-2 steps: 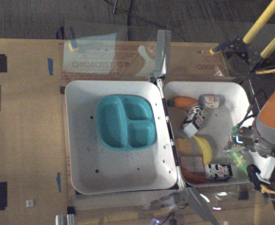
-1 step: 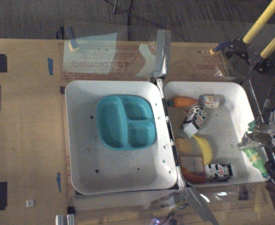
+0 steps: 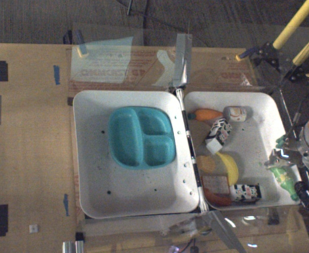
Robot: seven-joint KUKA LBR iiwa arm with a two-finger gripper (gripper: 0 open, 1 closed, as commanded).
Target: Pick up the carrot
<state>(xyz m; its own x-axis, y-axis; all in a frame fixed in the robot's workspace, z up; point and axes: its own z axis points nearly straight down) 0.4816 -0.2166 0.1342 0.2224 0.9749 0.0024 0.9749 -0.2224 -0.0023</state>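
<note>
Carrot (image 3: 207, 114) lies near right bin's (image 3: 265, 101) far-left corner, leafy end toward the divider, touching nothing. Just right: small grey can (image 3: 236, 113); just nearer: cow-print carton (image 3: 218, 134). Gripper (image 3: 287, 160) at bin's right rim; finger state cannot be told.

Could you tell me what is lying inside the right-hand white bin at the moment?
The right bin holds the carrot, a grey can, two cow-patterned cartons, a banana and a green item. Anything beneath them is covered.
</note>
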